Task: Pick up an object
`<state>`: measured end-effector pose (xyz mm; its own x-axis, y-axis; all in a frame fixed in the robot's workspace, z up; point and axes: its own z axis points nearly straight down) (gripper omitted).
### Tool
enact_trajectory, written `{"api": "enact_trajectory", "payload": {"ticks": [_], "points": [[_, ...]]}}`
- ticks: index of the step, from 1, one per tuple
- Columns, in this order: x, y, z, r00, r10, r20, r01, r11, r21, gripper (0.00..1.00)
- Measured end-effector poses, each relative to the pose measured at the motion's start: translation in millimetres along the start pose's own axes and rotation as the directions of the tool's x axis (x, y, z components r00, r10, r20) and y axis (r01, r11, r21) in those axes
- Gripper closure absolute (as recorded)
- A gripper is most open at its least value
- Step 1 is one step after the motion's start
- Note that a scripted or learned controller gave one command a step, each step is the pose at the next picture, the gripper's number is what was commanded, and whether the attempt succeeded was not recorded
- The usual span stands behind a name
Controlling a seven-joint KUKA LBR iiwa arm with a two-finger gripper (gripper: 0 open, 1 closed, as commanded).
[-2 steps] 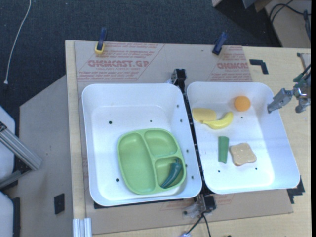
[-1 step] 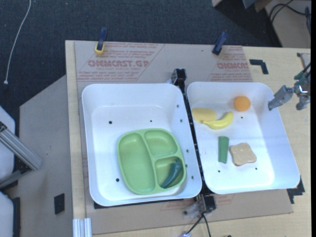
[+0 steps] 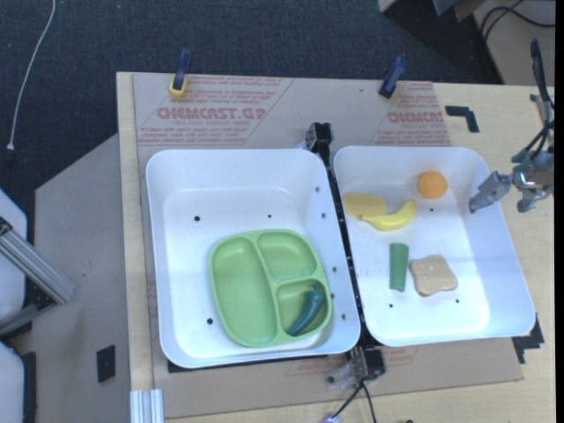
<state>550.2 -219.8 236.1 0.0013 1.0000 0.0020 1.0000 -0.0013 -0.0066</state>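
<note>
Jaws: the jaws (image 3: 509, 192) sit at the right edge of the right bin, up above its rim. Two grey fingers point apart, one left and one right, so they look open. Nothing is between them and they touch nothing.
Left bin (image 3: 176, 236): one white bin with one green plate (image 3: 247, 289) in it. The plate has three parts.
Green pepper (image 3: 308, 311): one dark green pepper lies in the small part of the plate, near the front right.
Right bin (image 3: 476, 315): one white bin, just beside the left bin. It holds five things.
Bread (image 3: 433, 276): one tan slice, near the front of the bin.
Green stick (image 3: 399, 266): one green stick, just left of the bread, standing lengthwise.
Banana (image 3: 394, 218): one yellow banana, further back.
Yellow piece (image 3: 363, 204): one pale yellow piece, touching the banana on its left.
Orange ball (image 3: 432, 184): one orange ball, near the back, closest to the jaws but apart from them.
Table (image 3: 264, 113): a brown board with red letters lies under both bins.
Clips: one yellow and blue clip (image 3: 180, 76) and one blue clip (image 3: 393, 76) at the far edge.
</note>
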Motion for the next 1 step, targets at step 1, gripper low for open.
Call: {"api": "enact_trajectory", "payload": {"ticks": [1], "points": [[-1.6,-3.0,60.3,1.0,-0.001,0.001,0.001,1.0,-0.004,0.0]]}}
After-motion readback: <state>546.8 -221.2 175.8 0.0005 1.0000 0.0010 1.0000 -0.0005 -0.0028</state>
